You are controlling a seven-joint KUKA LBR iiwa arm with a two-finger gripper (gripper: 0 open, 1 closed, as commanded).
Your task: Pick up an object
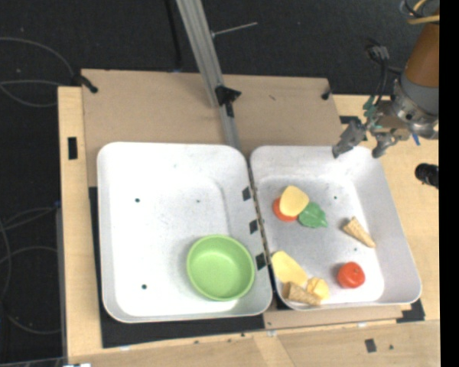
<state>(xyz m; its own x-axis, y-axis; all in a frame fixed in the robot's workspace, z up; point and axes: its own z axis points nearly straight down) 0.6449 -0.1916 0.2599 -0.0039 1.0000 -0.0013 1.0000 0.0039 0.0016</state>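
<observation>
My gripper (363, 145) hangs over the far right corner of the right bin (329, 170), open, with nothing between its two dark fingers. Well below it in that bin lie a yellow and red piece (292, 202) touching a green piece (313, 216), a tan cone (358, 232), a red tomato-like ball (351, 274), and a yellow piece (287, 267) beside a small waffle-like piece (308, 290) at the front edge. All of them lie apart from the fingers.
The left bin (153, 182) holds a light green bowl (220, 267) near its front right corner. A slanted metal post (203, 48) rises behind the bins. The arm's orange band (424, 61) stands at the right edge.
</observation>
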